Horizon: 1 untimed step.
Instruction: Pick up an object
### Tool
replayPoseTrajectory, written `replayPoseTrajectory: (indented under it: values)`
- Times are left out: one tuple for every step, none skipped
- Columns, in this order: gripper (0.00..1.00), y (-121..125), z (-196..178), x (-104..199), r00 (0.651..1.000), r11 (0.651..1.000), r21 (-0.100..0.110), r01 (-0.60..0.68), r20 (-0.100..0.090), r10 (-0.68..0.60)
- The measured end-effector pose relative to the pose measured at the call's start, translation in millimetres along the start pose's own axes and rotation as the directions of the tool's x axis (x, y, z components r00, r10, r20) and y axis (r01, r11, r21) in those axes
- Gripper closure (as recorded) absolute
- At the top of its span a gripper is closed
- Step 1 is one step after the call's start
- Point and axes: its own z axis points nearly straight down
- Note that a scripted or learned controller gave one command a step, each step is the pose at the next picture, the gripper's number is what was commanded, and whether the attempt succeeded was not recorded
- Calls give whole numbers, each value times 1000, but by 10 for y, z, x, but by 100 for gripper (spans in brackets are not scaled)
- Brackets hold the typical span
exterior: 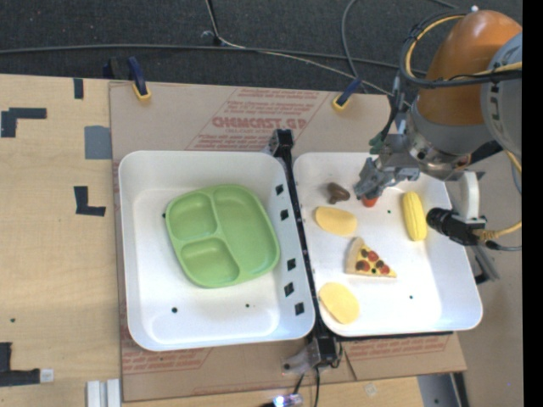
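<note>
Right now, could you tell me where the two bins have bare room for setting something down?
Left bin: a bare strip along its near edge, below the green divided plate. Right bin: the near right corner, beyond the pizza slice, is bare. Crowded: its far half, with gripper, corn cob, brown piece and yellow piece.

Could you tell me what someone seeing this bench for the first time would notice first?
Probably the green divided plate lying alone in the left bin, bright against the white. Next, the arm's orange band at upper right, with the gripper low over the right bin's far side, near a small red item. Toy food is scattered there: a pizza slice, a corn cob, two yellow pieces and a brown one.
</note>
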Motion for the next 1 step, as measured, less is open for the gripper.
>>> replayPoseTrajectory:
  values:
    - [100, -123, 0, 476, 1000, 1000, 0, 0, 0, 0]
